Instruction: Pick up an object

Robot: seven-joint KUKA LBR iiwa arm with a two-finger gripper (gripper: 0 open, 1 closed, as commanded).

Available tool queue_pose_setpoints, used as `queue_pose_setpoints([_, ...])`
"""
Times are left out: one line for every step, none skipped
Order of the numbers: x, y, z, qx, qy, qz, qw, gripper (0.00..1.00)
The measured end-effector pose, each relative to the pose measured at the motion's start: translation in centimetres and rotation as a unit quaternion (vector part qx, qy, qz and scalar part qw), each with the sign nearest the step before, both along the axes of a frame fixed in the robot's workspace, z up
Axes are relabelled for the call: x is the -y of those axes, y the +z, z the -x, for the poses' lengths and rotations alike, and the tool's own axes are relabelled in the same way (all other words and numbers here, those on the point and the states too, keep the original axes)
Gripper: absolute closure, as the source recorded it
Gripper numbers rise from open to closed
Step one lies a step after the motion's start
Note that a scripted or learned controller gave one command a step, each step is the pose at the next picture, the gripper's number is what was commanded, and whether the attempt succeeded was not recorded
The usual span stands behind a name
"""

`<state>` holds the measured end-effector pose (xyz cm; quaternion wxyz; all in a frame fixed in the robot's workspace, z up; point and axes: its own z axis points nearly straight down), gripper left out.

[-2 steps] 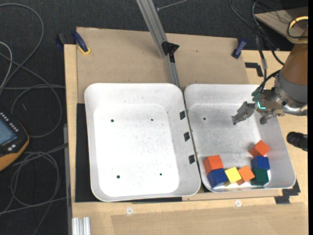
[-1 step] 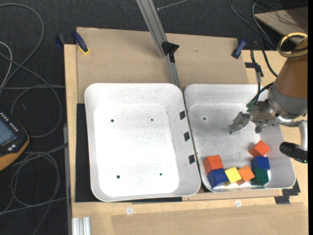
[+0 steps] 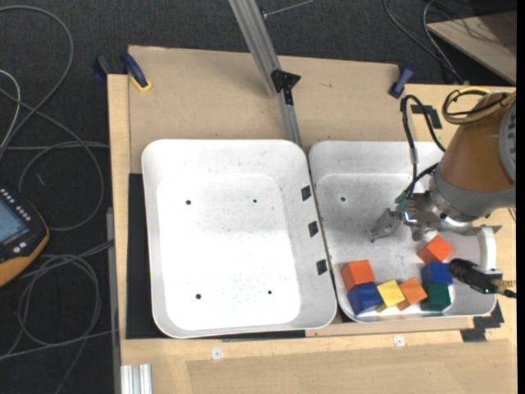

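Wooden bench [image 3: 246, 97], two speckled plastic bins [image 3: 230, 158]; seven cubes [image 3: 358, 272]; metal claw [image 3: 392, 222], fingers apart, grips nothing.

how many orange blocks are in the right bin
3. One orange block lies at the left of the pile, one sits just below the gripper, and a smaller one is wedged among the yellow, blue and green blocks. The arm may hide more.
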<state>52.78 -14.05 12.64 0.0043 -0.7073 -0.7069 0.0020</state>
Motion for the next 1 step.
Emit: queue_pose_setpoints([-0.08,-2.88,0.07,0.001,0.0,0.0002,1.0,0.0])
